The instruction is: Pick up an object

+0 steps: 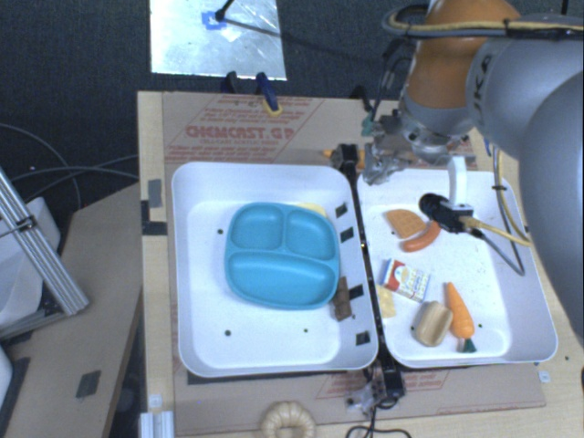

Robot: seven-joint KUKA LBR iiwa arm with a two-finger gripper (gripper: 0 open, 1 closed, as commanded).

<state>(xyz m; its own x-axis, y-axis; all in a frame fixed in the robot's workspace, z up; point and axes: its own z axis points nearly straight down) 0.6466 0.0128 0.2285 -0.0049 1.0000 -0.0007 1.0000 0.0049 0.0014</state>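
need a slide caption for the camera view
KUKA arm reaches over the right bin of toy food; a blue divided tray fills the left bin.

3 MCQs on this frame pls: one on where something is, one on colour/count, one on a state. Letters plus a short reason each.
1. Where does the blue divided tray lie?
A. In the left bin
B. In the right bin
C. On the cardboard in front of the bins

2. What colour is the carrot in the right bin?
A. Green all over
B. Orange with a green end
C. White

3. How does the tray lie?
A. Upside down
B. Standing on its edge
C. Flat, compartments facing up

Answers:
1. A: the tray rests on the floor of the left bin, left of the divider between the bins.
2. B: its body is orange and its tip toward the near rim is green.
3. C: its three hollow compartments are visible from above.
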